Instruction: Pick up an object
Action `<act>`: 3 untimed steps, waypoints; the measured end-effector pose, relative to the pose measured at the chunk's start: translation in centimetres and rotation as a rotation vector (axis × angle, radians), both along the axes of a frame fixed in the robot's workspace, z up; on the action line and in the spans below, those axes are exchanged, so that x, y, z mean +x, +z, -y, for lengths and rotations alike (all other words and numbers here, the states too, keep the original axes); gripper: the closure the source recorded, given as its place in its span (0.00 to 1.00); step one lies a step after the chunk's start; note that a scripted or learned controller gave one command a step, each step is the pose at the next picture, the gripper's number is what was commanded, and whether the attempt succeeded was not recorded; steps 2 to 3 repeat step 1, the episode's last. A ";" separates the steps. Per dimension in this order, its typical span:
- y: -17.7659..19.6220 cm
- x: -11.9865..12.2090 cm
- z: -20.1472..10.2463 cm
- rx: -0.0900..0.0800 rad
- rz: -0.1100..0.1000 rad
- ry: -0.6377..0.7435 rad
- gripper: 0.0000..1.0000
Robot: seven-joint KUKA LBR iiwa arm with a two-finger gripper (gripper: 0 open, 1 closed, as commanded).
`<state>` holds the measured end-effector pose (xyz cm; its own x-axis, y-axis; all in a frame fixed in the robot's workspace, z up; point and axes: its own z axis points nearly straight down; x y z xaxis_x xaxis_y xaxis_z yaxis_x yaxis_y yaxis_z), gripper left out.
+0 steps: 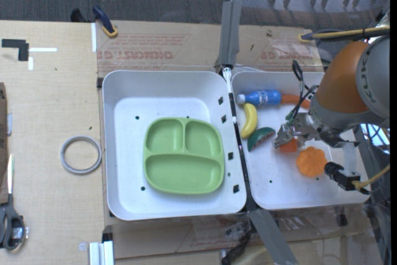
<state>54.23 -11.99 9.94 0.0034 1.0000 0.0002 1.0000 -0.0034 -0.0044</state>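
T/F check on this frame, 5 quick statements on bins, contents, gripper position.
1. The green divided plate lies in the left bin. True.
2. The banana lies on the plate. False: it is in the right bin, near the divider.
3. The gripper is over the right bin. True.
4. The blue bottle stands upright. False: it lies on its side near the far wall.
5. The tape ring sits in the left bin. False: it is on the bench, outside.

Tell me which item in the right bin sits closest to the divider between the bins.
The yellow banana. It lies right along the divider, while the blue bottle, the dark green piece and the orange object sit further right.
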 end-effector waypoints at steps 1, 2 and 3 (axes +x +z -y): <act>11.4 0.4 -5.7 -0.001 0.003 0.005 1.00; 11.4 0.4 -5.7 -0.001 0.003 0.005 1.00; 11.4 0.4 -5.7 -0.001 0.003 0.005 1.00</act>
